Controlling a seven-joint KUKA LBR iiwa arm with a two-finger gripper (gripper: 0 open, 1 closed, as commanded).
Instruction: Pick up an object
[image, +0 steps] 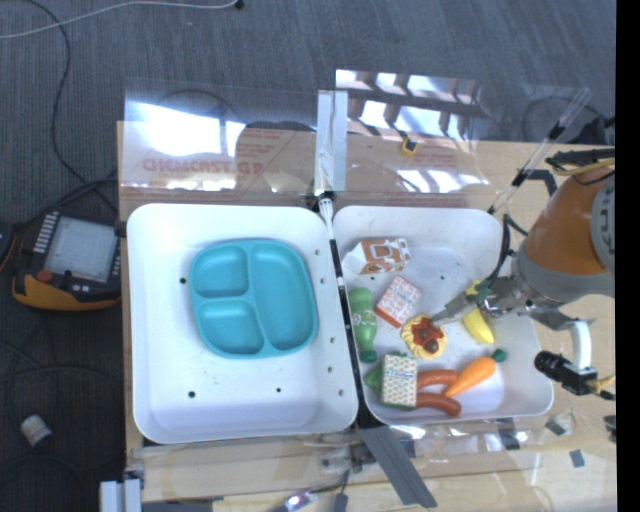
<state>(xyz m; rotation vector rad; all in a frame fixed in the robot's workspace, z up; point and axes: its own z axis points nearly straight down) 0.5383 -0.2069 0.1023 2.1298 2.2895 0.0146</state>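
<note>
The right bin (440, 225) holds several toy foods. A white and orange carton (385, 255) lies at the back, with an orange-checked box (398, 300) in front of it. A green vegetable (362, 322) lies along the left wall. In the middle sits a yellow and red pizza piece (425, 337), and a yellow banana (478, 326) lies to its right. At the front are a carrot (470, 375), a red sausage (436, 403) and a patterned box (399, 380). My gripper (474, 298) hangs low over the bin's right side, just above the banana and next to the pizza piece.
The left bin (160, 300) holds a blue divided plate (252, 298). The arm's orange band (565, 235) and wrist stand over the right bin's right wall. A small green piece (498, 354) lies near the carrot. A handheld device (65, 260) lies on the floor at left.
</note>
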